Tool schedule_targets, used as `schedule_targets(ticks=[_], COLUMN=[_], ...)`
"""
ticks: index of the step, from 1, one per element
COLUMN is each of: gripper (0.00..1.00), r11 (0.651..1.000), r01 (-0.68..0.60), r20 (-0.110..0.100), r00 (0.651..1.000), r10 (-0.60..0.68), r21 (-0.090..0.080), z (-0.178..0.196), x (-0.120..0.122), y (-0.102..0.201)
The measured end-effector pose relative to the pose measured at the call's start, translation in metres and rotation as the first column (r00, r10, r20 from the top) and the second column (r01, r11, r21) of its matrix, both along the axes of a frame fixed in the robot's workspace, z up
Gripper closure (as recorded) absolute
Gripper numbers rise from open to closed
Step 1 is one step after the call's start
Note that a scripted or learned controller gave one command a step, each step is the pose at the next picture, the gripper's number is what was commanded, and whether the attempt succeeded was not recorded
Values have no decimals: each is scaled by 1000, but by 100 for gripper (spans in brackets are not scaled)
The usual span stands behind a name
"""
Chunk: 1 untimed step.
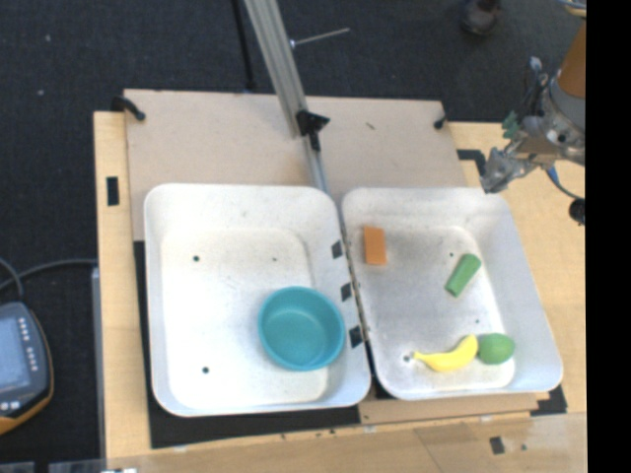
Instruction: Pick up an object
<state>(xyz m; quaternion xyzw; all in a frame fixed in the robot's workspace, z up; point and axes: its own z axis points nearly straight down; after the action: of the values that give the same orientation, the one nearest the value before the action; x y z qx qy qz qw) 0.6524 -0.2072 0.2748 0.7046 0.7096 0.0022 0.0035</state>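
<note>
Two white bins sit side by side on a tan bench. The right bin [513, 235] has four small things in it. An orange block [374, 245] lies near the bin's left wall, at about 10 o'clock from the bin's middle. It looks like a short brick with flat sides. A green stick [461, 274] lies tilted at about 3 o'clock from the middle, and it is round and stubby like a little pickle. A yellow banana [446, 357] lies near the front wall at about 5 o'clock. It is bent like a smile. A green round thing [495, 348] sits just beside the banana's right end, maybe touching it, and it looks like a small lime or pear. The left bin [197, 225] holds a blue bowl [301, 327] near its front right corner, at about 4 o'clock from that bin's middle. The bowl sits upright, and you can see down inside it. The gripper [496, 170] is up at the far right corner of the right bin, at about 1 o'clock, just past the rim. It is well apart from all the things in the bins. It holds nothing.
</note>
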Motion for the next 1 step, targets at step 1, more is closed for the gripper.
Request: schedule_targets(ticks=[1], gripper=[100], r11=[1000], r01=[0], r20=[-3], r00=[1000], r10=[0], r21=[2], z=[6], x=[8], y=[49])
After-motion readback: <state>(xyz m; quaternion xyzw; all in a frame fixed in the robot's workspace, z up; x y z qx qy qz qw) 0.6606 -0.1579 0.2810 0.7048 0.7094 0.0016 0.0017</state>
